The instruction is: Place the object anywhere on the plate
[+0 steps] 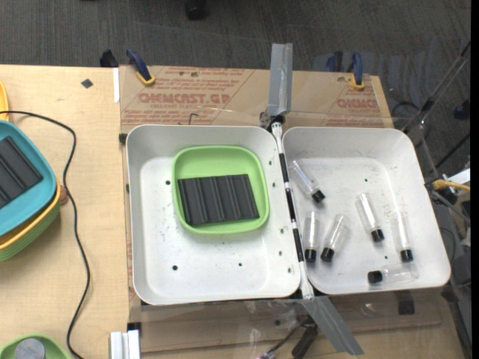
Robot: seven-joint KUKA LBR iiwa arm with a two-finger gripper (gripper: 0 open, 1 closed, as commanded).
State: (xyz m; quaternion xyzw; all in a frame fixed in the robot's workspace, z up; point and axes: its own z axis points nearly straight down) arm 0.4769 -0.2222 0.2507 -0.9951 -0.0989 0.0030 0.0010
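A green square plate [257, 172] with a dark ribbed insert [218, 199] sits in the left white bin [150, 230], toward its back. Several clear plastic tubes with black caps lie loose in the right white bin [419, 200]: one tube [307, 181] at the back left, a pair [322, 239] near the divider, two more [368, 217] on the right, and one [391, 276] lying crosswise at the front.
A teal and yellow stack of trays [26, 193] stands at the left edge of the wooden bench, with a black cable [75, 223] running past it. Brown cardboard [194, 96] lies behind the bins, held by blue-and-yellow clamps [140, 66].
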